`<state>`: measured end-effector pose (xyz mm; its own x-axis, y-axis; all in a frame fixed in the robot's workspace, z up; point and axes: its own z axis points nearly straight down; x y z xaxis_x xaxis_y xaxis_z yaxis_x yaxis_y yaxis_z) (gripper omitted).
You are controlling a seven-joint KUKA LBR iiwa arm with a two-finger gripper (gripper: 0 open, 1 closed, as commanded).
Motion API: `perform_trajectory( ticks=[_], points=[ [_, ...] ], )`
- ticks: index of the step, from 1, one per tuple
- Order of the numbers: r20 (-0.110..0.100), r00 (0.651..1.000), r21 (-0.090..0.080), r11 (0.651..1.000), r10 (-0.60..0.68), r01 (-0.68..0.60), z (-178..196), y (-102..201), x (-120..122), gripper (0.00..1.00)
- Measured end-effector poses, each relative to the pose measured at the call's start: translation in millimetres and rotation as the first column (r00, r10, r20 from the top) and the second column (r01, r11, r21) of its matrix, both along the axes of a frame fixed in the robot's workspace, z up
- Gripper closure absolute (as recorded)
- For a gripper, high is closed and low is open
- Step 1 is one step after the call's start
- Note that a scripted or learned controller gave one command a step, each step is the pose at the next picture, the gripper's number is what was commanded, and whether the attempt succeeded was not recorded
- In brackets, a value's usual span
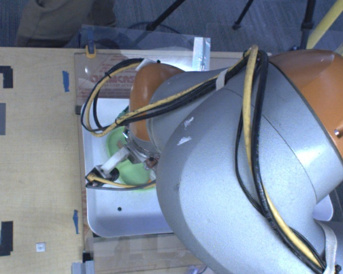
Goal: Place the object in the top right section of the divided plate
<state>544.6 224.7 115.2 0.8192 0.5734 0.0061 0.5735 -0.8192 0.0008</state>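
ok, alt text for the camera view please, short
A large grey and orange robot arm reaches in from the right over a white bin, hiding most of it. Its wrist hangs above a green divided plate, partly covered, with yellow and black cables looping alongside.

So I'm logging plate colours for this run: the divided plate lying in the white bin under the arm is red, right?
Not quite. The camera view shows the divided plate lying in the shallow white bin under the grey arm with the orange band, but it is light green, not red. Most of it is hidden by the arm.
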Motion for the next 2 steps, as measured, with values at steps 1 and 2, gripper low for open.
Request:
perform_trajectory(
  ticks=[1, 2],
  points=[
    [0.003, 1.000, -0.001, 1.000, -0.001, 0.001, 0.6, -0.6, 0.7, 0.00],
    [-0.003, 1.000, 0.006, 1.000, 0.006, -0.006, -1.0, 5.3, -1.6, 0.00]
  ],
)
